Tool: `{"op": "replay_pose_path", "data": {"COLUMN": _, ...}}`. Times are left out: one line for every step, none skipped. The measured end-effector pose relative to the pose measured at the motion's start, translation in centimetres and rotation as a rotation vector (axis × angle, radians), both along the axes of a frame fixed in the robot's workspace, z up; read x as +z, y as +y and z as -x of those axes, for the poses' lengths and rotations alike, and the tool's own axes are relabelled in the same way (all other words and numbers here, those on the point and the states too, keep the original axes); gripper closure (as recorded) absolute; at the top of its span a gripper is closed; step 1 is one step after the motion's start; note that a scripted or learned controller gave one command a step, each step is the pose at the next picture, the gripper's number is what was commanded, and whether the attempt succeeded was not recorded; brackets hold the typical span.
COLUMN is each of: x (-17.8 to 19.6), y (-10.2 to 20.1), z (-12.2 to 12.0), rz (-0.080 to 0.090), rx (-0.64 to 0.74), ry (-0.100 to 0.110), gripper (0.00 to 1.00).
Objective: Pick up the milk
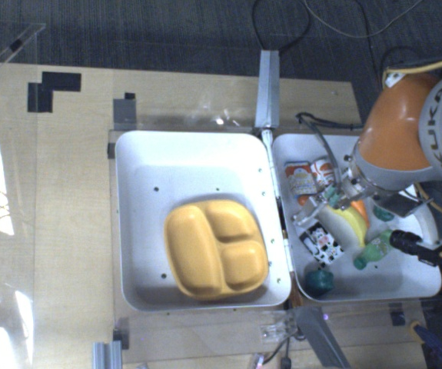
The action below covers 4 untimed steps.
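The gripper [336,200] hangs among the right bin's [413,283] clutter beside the milk [320,241]; jaws' state cannot be told. Crowding neighbours could spoil the grasp.

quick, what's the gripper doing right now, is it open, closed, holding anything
Gripper: low in the right bin among the items, just above the milk carton; whether it is open, closed or holding anything cannot be told.
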<state>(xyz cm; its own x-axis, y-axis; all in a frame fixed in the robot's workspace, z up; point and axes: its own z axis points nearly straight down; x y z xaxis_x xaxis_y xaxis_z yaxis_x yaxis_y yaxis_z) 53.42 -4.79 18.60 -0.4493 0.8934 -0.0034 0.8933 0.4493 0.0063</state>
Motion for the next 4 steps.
{"op": "replay_pose_path", "data": {"x": -0.2, "y": 2.3, "z": 1.5, "rz": 0.000, "rx": -0.029, "ry": 0.004, "gripper": 0.00}}
{"op": "replay_pose_path", "data": {"x": -0.2, "y": 2.2, "z": 4.4, "rz": 0.000, "rx": -0.095, "ry": 0.004, "gripper": 0.00}}
{"op": "replay_pose_path", "data": {"x": -9.4, "y": -4.9, "z": 4.6, "rz": 0.000, "rx": -0.101, "ry": 0.003, "gripper": 0.00}}
{"op": "replay_pose_path", "data": {"x": -8.3, "y": -4.8, "z": 4.4, "rz": -0.001, "rx": -0.099, "ry": -0.002, "gripper": 1.00}}
